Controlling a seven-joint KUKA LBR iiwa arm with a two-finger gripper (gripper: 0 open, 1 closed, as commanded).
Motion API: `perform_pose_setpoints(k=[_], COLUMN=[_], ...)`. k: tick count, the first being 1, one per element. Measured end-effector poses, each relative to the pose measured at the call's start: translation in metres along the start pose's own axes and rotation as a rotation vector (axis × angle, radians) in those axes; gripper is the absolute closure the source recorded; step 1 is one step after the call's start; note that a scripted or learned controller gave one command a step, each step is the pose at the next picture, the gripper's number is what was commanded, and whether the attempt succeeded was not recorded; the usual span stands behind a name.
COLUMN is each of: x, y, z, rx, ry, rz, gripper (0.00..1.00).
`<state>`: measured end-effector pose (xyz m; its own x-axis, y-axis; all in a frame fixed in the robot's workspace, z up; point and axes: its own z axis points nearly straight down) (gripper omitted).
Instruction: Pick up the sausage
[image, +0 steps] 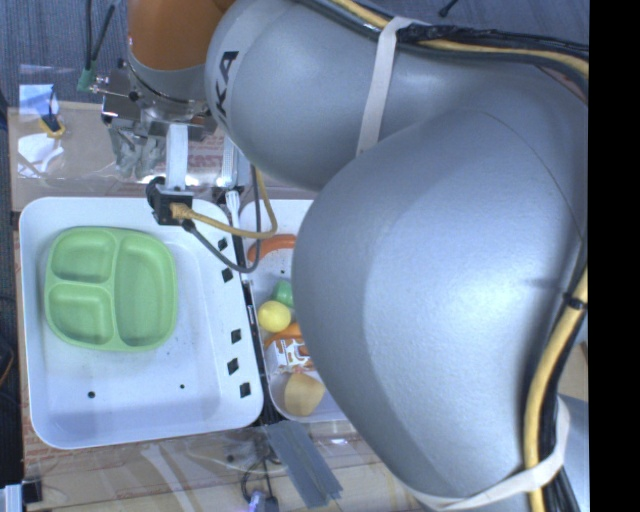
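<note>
The grey arm covers most of the right bin. In the strip of that bin beside the arm, an orange-brown curved piece peeks out at the far end; I cannot tell whether it is the sausage. My gripper hangs below the orange wrist band at the top left, over the bench just beyond the far rim of the left bin. It is well apart from the right bin's contents. Nothing can be seen held in it.
A green divided plate lies in the left bin. Along the right bin's left side lie a green piece, a yellow round fruit, an orange-white packet and a tan rounded item. A cable hangs over the bins' divide.
</note>
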<state>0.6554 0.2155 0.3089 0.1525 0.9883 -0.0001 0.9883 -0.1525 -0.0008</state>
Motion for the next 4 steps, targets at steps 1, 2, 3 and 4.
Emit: perform_pose_setpoints(k=[1,2,3,4], x=[-0.003,-0.032,-0.090,-0.090], y=[0.001,0.007,0.017,0.017], z=[0.201,0.196,0.206,0.207], rx=[0.000,-0.005,-0.006,-0.006], ry=[0.000,0.004,0.018,0.017], rz=[-0.024,-0.086,-0.302,-0.301], gripper=[1.00,1.00,1.00,0.00])
